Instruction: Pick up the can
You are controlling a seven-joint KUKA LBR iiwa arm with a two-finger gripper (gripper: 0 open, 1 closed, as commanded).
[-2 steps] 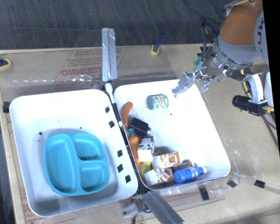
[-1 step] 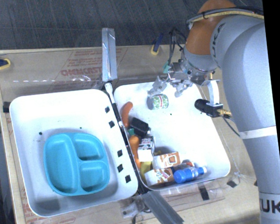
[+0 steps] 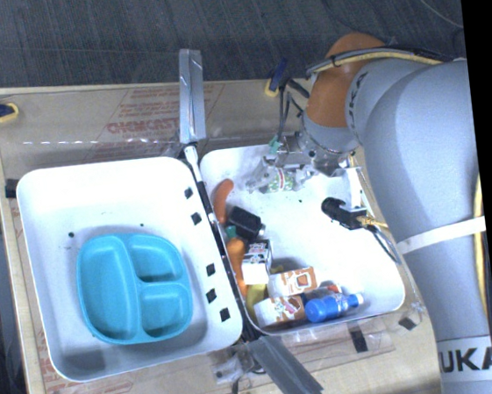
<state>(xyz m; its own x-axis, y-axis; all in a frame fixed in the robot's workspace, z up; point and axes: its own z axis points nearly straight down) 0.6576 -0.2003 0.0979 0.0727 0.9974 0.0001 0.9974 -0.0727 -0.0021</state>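
My gripper [image 3: 281, 175] hangs low over the far end of the right bin [image 3: 372, 261], near its back wall. Nothing shows between it and the bin floor. The objects lie in a heap along the bin's left wall and front. What looks like the can [image 3: 279, 308], a small cylinder with a red and white label, lies on its side at the front, next to a blue bottle [image 3: 333, 305]. The gripper is well behind that heap and apart from it.
Also in the heap are an orange carrot-shaped piece [image 3: 221, 198], a black block [image 3: 244, 221], a small printed carton [image 3: 256, 258] and an orange-and-white box [image 3: 296, 280]. The left bin [image 3: 45, 215] holds a blue divided tray [image 3: 135, 286].
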